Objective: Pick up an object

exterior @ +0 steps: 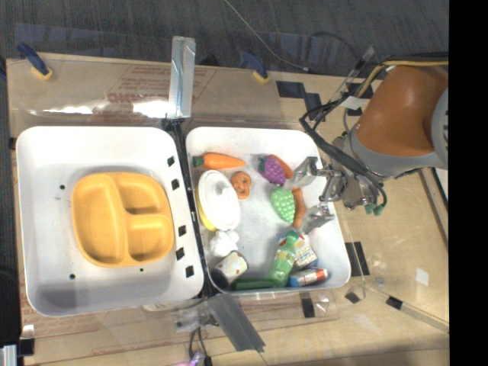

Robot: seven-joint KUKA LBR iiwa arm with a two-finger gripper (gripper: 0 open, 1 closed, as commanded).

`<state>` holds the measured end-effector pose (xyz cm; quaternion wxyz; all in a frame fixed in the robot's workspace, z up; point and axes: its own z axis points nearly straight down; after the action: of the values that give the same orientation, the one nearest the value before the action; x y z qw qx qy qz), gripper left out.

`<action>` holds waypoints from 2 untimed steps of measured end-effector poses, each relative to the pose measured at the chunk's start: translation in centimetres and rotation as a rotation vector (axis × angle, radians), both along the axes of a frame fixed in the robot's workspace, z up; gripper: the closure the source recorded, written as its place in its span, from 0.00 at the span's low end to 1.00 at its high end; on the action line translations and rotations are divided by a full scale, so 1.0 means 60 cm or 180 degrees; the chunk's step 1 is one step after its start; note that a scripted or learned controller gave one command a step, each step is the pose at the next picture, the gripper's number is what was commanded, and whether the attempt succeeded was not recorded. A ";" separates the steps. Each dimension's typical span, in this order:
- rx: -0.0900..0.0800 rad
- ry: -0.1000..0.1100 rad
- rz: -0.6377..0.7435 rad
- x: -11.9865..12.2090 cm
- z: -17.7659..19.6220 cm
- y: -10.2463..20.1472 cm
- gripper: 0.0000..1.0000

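Closest to your viewpoint, along the near wall of the right bin point(335, 239), lie a dark green cucumber-like piece point(255, 284), a small red-capped tube point(309, 277) and a green bottle point(284, 256). You can judge the pick as barely begun: nothing has left the bin, and the gripper point(314, 193) hangs over the bin's right side with its two fingers spread wide apart and nothing between them. One finger sits near the purple grapes point(271, 168), the other just beside the green grapes point(283, 204) and the thin orange carrot stick point(298, 204), so any of those looks like the likeliest target, though you cannot tell which. What remains is the whole of the work: descend, close on something, lift. Counting the right bin for you: one long carrot point(223, 160), one small orange pumpkin-like face point(241, 182), one white lidded bowl with a yellow rim point(217, 200), one crumpled white piece point(223, 242), one small cream cup-like item point(232, 264), two grape bunches, one carrot stick, one bottle, one tube, one cucumber. The left bin point(38, 204) holds one yellow divided plate point(122, 219).
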<state>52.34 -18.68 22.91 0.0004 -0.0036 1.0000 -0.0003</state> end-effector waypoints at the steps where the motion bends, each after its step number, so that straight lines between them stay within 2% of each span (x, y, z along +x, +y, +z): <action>1: 0.0013 0.0032 -0.0115 0.040 -0.189 -0.024 0.00; 2: -0.0005 -0.0019 0.0009 0.075 -0.225 -0.036 0.00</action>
<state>56.84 -20.86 9.41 0.0034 -0.0049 1.0000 -0.0012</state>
